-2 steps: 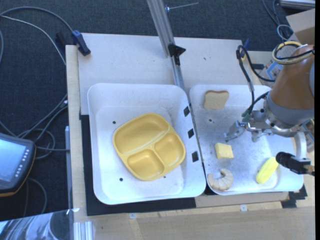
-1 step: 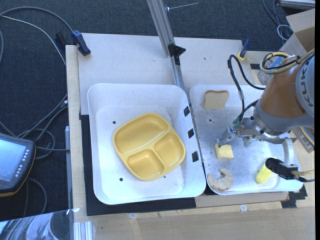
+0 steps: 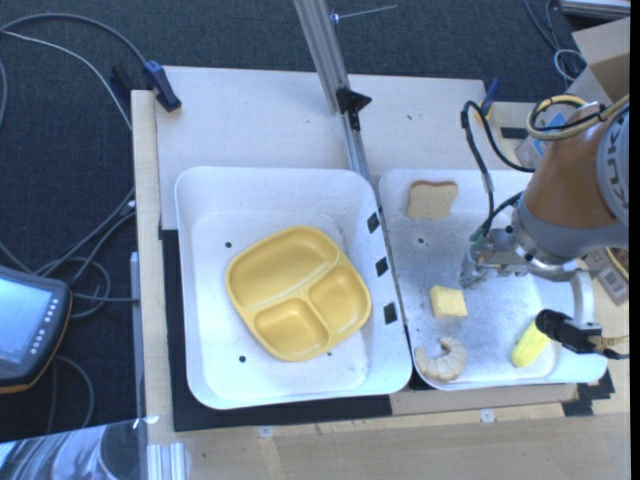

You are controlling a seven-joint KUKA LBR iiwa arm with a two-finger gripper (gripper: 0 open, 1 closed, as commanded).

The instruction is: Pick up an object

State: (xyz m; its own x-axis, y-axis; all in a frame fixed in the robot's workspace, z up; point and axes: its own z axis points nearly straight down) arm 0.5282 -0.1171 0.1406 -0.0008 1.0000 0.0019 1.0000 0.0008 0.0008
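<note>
In the right bin (image 3: 500,373) lie a slice of toast (image 3: 432,200) at the far end, a pale yellow block (image 3: 448,301) in the middle, a curled beige shrimp-like piece (image 3: 441,360) at the near edge and a yellow lemon-like piece (image 3: 529,348) at the near right. My gripper (image 3: 479,265) hangs low over the bin's middle, just right of and above the yellow block, apart from it. Nothing shows in its grasp.
The left bin (image 3: 200,298) holds a yellow three-compartment plate (image 3: 297,293). A metal pole (image 3: 325,38) slants in from the top to the bins' divider. Cables and a cardboard box (image 3: 605,48) crowd the right side of the bench. A black part (image 3: 562,329) sticks out beside the lemon-like piece.
</note>
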